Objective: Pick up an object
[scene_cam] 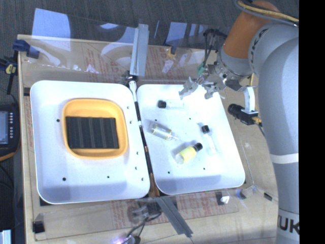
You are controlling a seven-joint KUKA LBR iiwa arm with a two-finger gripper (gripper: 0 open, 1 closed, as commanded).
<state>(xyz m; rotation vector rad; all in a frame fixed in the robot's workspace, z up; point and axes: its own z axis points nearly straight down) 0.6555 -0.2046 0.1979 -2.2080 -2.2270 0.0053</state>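
My gripper (198,89) hangs over the far edge of the right bin (231,174), its two fingers spread apart with nothing between them. Below it in that bin lie a small black cap (162,104), a clear vial (161,131), a yellow bottle with a black cap (188,152), and a clear tube with a black end (207,134). The yellow bottle lies near the bin's middle, well in front of the gripper.
The left bin (45,177) holds an orange tray with a black ribbed insert (93,129). A metal divider bar (138,50) runs back between the bins. The grey arm (274,85) fills the right side.
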